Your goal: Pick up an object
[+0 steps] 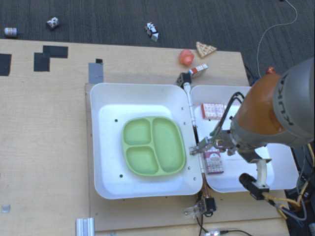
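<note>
We are hovering our gripper (209, 148) just above the small patterned box (213, 162), which is lying lengthwise directly below; whether the fingers are apart, we cannot tell.

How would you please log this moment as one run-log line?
arm: over right bin | gripper: above small box | grasp: unconfirmed | left bin: green tray

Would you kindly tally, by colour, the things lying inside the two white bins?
Green: 1, the pale green three-compartment plastic plate in the left bin.
Red and white: 2, the patterned flat packet and the small printed box in the right bin.
Total: 3.
</note>
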Robot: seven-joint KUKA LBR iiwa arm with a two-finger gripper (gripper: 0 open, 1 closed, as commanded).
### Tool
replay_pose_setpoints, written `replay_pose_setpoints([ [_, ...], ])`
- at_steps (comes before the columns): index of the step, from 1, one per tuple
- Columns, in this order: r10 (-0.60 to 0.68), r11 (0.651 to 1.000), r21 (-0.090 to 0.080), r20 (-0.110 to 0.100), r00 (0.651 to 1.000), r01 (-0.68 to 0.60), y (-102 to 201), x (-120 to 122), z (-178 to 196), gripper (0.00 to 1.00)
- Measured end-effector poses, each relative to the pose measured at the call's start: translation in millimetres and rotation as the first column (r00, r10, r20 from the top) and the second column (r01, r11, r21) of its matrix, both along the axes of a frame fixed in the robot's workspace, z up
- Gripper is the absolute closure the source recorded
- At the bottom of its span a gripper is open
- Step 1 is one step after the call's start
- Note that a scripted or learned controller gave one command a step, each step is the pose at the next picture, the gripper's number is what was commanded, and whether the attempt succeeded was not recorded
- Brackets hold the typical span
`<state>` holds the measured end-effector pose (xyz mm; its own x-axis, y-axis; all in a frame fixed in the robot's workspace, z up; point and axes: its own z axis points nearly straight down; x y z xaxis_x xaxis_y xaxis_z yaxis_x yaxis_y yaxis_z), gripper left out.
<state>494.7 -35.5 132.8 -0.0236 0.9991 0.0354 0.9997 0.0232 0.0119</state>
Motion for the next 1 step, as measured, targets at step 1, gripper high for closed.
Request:
replay_pose_setpoints([
  [1,0.000,1.000,0.001,0.000,1.000,0.000,-0.5,0.2,-0.4,0.00],
])
